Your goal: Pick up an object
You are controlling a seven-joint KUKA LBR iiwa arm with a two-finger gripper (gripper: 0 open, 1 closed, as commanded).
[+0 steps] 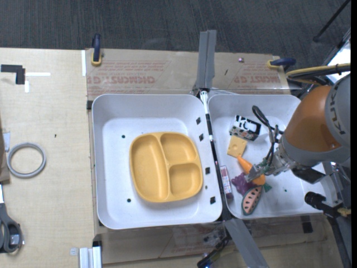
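several toys crowd the pincer (pixel 260 173): carrot (pixel 244 163), cheese (pixel 236 146), watermelon slice (pixel 251 200); its grip unclear.

Cardboard sheet (pixel 184 71) bears red print, mirrored, too blurred to read; arm (pixel 334 116) shows perhaps "KU".

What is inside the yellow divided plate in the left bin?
The yellow divided plate in the left bin has three compartments, and nothing shows in any of them. The bin floor beneath the plate is covered, so that part cannot be seen.
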